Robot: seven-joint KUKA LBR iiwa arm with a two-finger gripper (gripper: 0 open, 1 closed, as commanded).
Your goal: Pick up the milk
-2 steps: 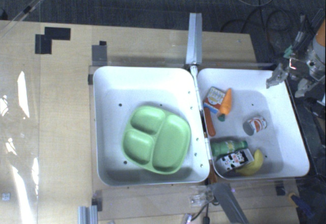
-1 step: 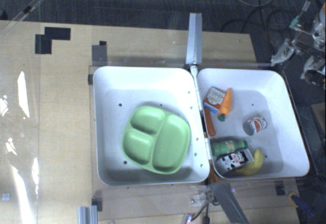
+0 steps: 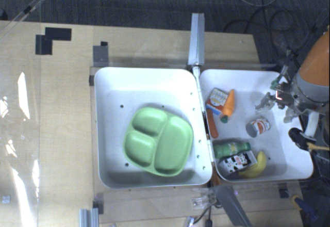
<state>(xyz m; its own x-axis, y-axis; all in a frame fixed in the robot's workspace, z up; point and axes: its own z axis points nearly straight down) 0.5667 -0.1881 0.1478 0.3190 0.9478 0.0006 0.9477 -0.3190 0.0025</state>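
Milk [image 3: 238, 161] wedged between green bottle [image 3: 232, 147] and banana [image 3: 256, 165]; hand [image 3: 269, 101] grip unclear.

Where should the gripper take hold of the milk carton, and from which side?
Likely across the narrow sides of the milk carton, descending from above: it lies flat, with the banana against its right end and the green bottle along its top edge.

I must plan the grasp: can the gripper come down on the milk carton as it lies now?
Probably yes, but tightly. The milk carton is uncovered from above, yet the banana and green bottle press against it. The gripper is in the same bin.
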